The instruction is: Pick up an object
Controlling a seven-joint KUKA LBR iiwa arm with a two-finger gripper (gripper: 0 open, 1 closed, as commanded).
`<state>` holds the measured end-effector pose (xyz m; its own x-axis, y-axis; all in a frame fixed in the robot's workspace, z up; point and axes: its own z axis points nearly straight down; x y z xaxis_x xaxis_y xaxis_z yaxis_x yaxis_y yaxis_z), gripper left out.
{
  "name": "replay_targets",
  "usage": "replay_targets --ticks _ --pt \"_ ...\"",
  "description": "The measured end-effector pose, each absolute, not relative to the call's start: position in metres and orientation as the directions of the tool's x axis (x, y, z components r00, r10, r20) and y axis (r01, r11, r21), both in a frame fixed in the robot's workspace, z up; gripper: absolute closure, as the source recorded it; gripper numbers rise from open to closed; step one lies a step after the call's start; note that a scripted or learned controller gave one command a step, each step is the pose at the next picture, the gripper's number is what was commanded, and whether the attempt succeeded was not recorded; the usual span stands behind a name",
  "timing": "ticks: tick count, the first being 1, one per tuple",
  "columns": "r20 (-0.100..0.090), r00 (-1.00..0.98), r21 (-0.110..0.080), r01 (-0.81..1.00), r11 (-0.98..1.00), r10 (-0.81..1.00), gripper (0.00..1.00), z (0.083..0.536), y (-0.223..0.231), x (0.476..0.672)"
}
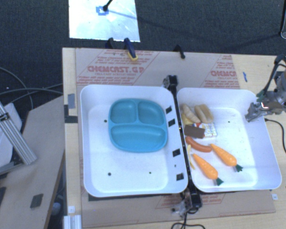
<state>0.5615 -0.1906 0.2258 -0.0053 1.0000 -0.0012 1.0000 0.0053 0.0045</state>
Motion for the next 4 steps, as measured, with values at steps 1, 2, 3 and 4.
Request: replay_targets --ticks 1,2,3,4 --pt "0.001 -0.01 0.003 1.0 0.01 1.0 1.0 0.217 -0.136 0.582" --pt "0.0 -0.009 0.003 1.0 0.009 1.0 1.0 0.21 -0.087 0.6" --pt "0.002 -0.01 0.003 1.0 0.01 1.0 1.0 0.207 -0.034 0.613" --pt "0.003 -0.01 0.004 1.0 0.01 1.0 1.0 0.216 0.019 0.634"
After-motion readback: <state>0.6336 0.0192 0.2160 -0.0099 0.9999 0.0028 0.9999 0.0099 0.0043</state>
